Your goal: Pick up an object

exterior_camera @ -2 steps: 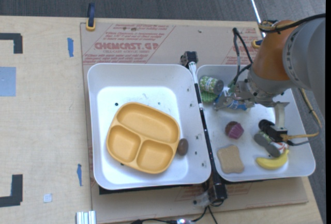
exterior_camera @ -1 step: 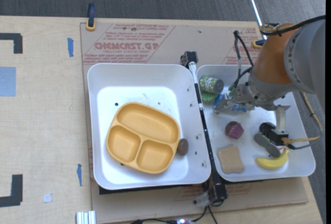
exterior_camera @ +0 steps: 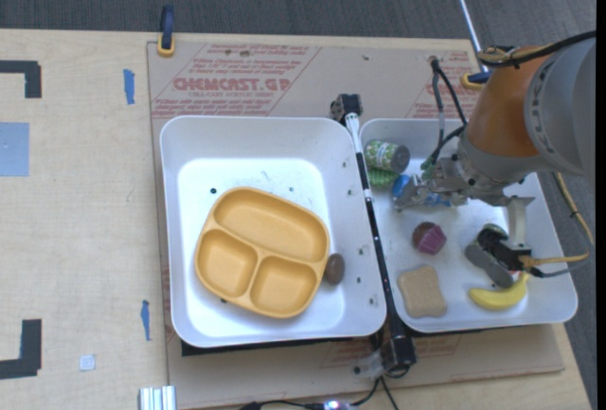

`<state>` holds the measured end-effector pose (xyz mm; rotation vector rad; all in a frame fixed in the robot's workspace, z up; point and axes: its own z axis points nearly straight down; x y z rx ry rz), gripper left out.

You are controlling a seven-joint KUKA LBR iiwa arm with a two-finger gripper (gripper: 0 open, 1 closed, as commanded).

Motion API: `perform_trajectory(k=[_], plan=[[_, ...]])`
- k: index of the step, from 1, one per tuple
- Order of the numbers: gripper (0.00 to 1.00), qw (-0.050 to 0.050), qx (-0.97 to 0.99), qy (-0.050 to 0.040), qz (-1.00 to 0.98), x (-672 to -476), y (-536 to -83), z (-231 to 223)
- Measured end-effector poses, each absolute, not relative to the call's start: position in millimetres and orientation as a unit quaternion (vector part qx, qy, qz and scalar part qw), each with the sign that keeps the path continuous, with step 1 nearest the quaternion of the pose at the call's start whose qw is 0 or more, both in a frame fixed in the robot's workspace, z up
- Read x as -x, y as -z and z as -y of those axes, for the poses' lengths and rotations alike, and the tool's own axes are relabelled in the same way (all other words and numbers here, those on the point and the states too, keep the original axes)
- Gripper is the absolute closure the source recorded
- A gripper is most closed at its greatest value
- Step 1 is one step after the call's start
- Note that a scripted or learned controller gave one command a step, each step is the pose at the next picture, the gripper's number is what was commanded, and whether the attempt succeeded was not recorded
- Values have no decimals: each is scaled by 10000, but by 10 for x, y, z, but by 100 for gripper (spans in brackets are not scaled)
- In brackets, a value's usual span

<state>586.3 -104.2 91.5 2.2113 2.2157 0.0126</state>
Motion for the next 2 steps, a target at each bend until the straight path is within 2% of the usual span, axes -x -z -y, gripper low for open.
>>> perform_trajectory(k=[1,2], plan=[[0,54,-7078,-13,-7064,-5813,-905,959],[0,8,-7071,-12,-7071,-5476,-864,950]])
